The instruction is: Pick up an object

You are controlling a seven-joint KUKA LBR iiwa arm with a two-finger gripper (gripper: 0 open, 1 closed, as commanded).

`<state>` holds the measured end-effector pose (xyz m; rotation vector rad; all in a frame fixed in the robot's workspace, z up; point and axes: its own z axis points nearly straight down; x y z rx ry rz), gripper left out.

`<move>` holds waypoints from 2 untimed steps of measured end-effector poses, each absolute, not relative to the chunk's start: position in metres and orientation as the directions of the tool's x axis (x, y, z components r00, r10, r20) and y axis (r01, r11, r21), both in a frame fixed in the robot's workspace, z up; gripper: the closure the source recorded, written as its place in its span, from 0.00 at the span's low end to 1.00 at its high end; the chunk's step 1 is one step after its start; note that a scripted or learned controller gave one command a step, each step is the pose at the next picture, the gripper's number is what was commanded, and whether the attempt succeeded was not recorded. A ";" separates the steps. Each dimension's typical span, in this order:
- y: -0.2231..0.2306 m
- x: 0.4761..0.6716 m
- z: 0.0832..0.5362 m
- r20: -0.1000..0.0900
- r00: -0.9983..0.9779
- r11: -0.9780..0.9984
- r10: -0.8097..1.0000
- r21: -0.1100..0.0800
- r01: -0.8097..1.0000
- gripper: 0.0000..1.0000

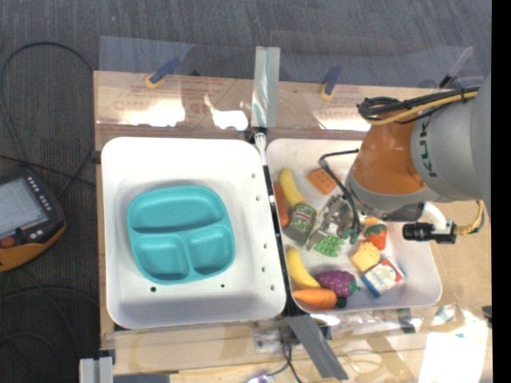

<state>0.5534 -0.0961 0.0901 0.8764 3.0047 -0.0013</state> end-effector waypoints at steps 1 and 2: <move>-0.054 0.588 0.182 0.000 -0.774 0.774 0.633 -0.003 0.633 1.00; -0.042 0.659 0.230 -0.002 -0.883 0.883 0.469 -0.003 0.469 1.00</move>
